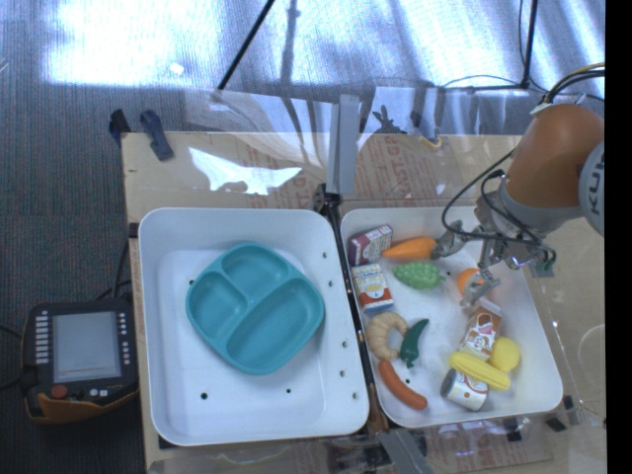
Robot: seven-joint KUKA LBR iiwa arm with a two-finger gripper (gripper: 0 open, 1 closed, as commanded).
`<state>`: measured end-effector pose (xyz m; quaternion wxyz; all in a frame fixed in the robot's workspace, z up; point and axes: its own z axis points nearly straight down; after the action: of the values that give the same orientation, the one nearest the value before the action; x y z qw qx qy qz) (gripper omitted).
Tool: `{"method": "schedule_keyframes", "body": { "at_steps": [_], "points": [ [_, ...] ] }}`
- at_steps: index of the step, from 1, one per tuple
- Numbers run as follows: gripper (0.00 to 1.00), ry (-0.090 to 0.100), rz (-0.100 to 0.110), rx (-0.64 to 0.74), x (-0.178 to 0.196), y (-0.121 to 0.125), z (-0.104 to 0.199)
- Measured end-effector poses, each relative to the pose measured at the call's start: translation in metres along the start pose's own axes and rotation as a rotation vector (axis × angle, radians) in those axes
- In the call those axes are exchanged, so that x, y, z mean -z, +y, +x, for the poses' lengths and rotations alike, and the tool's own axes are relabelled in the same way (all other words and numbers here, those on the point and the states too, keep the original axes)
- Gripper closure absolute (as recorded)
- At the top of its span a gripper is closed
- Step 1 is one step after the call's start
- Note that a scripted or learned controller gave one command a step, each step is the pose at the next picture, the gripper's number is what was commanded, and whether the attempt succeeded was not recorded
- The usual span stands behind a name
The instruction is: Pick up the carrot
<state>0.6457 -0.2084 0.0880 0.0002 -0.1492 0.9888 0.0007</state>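
The arm (pixel 553 166) reaches in from the right, its wrist bent down over the right bin (pixel 548 363). The gripper (pixel 481 286) hangs low by a small orange ball (pixel 466 279); whether it grips anything I cannot tell. The carrot (pixel 410 248), a smooth tapered orange cone, lies at the bin's far side, just beside a bumpy green pod (pixel 419 275) and a small carton (pixel 370 244). In the left bin (pixel 158 363) lies a glossy teal divided plate (pixel 256 306).

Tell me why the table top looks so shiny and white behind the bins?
In the camera view, light glares off the bench behind the left bin, leaving bright patches; striped light and thin stand shadows cross the floor above; the carrot and plate look evenly lit.
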Motion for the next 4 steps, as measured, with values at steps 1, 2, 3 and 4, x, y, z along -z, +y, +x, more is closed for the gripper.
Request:
{"method": "schedule_keyframes", "body": {
  "at_steps": [1,2,3,4],
  "points": [
    [0.0,-0.004,0.0,-0.066,0.001,0.011,0.029],
    [1.0,-0.008,0.001,-0.062,0.012,0.013,0.027],
    [1.0,-0.004,0.001,-0.27,0.0,0.044,-0.002],
    [1.0,0.0,0.0,-0.448,0.0,0.04,0.056]
  ]
}}
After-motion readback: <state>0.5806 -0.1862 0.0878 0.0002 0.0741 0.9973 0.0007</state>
